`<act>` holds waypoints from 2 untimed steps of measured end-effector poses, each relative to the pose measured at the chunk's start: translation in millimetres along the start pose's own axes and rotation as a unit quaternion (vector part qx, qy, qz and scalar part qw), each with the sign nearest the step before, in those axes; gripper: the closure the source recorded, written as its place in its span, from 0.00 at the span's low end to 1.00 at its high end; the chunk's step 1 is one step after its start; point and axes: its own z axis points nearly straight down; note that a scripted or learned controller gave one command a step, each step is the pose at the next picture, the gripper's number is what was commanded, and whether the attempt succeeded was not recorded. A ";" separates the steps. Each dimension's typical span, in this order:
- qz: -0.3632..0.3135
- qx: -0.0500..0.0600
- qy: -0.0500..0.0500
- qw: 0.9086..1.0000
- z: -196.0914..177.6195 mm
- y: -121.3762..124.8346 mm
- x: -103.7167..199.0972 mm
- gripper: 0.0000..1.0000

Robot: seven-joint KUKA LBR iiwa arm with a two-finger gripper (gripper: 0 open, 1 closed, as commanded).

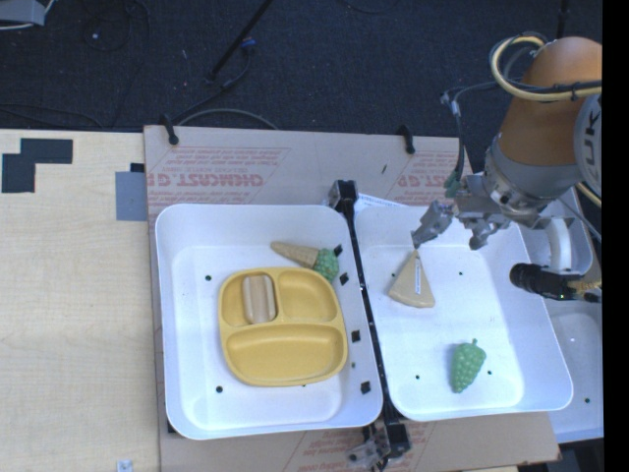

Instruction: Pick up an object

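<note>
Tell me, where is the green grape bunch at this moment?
The grape bunch lies in the right bin, near its front, below the cheese wedge and apart from it.

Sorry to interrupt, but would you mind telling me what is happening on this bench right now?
A grey and orange robot arm reaches in from the right, its claw open above the right bin, just over a pale cheese-like wedge. It holds nothing. A green grape bunch lies nearer the front of that bin. The left bin holds a yellow divided tray with a tan block in one compartment, and a cone with a green top beside the tray.
</note>
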 end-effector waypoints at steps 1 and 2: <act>-0.001 -0.006 -0.001 1.000 -6.6 2.0 -0.1 0.00; 0.000 -0.004 0.000 1.000 37.1 1.3 -1.9 0.00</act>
